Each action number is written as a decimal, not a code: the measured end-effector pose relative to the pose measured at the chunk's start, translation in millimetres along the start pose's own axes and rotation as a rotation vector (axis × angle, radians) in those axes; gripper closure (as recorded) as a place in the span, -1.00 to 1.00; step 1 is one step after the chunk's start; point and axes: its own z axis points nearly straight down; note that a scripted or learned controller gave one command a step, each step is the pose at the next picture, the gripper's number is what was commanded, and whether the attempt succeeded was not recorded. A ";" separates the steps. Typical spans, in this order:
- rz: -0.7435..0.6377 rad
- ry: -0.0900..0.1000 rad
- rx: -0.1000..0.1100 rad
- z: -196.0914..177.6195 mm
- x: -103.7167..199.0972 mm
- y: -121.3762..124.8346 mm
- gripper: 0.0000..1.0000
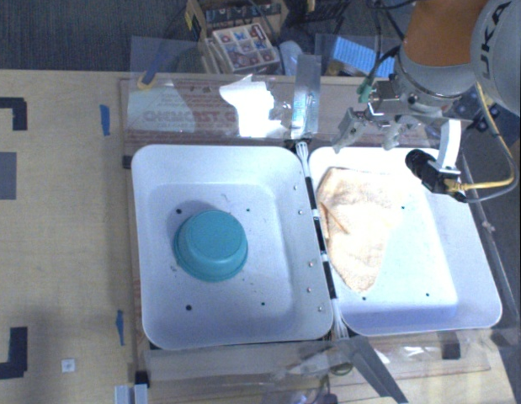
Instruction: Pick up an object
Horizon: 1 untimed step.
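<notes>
Gripper: two-finger gripper (pixel 380 124) at the end of the grey arm with an orange band (pixel 449 23), poised over the far rim of the right-hand bin; its metal fingers look spread fairly wide, with nothing between them.
Nearest thing: crumpled cream-coloured cloth (pixel 357 225), lying in the left half of the shallow white right bin (pixel 462 284), its upper edge near the gripper, its long side just beside the divider between the bins.
How the cloth should handle: judged light, soft and limp; it will sag and drape when lifted, and a pinch on a flat part may slide off.
Where to take hold of the cloth: a raised fold or bunched ridge near its upper end looks the best bite, fingers closing across the fold.
Other candidate: teal round plastic bowl (pixel 210 244), upside down in the middle of the shallow white left bin (pixel 159 171), well apart from the gripper.
How the bowl should handle: judged light, stiff and smooth; the domed base offers little purchase, so the fingers would have to straddle the rim, and it may slip.
Surroundings: wooden tabletop (pixel 58 225) bearing both bins, with black corner marks and blue tape.
Writing: letters "KA" on the arm's grey casing at upper right; mirrored lettering on the clear sheet (pixel 188 108) behind the left bin, too glared to read.
</notes>
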 end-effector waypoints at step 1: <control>0.083 0.001 0.004 96.7 -23.2 25.9 -1.00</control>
